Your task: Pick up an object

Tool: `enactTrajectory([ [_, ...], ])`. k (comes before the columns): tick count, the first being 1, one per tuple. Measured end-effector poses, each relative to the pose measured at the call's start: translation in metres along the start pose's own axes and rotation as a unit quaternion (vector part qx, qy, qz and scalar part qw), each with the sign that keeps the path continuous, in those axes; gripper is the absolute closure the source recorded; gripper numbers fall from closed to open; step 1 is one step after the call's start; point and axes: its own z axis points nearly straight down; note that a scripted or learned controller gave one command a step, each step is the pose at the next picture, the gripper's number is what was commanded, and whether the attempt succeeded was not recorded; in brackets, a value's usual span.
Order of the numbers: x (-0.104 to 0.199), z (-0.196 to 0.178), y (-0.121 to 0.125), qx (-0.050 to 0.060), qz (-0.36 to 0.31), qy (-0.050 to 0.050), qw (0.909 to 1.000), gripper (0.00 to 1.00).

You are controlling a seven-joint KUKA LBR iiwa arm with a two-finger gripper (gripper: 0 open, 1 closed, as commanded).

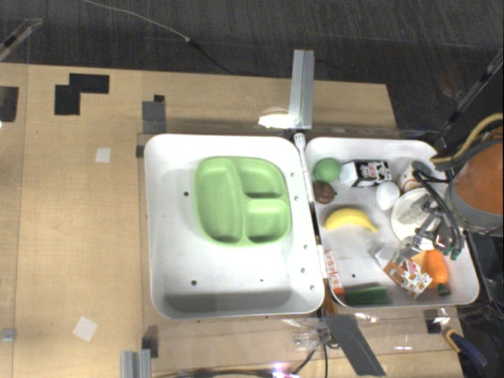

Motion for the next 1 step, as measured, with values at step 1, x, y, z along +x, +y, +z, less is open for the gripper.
enactTrajectory([
  [1, -0.0030, 0.0004, 0.0047, 0.003, -0.001, 0.001, 1.0000, 0.00],
])
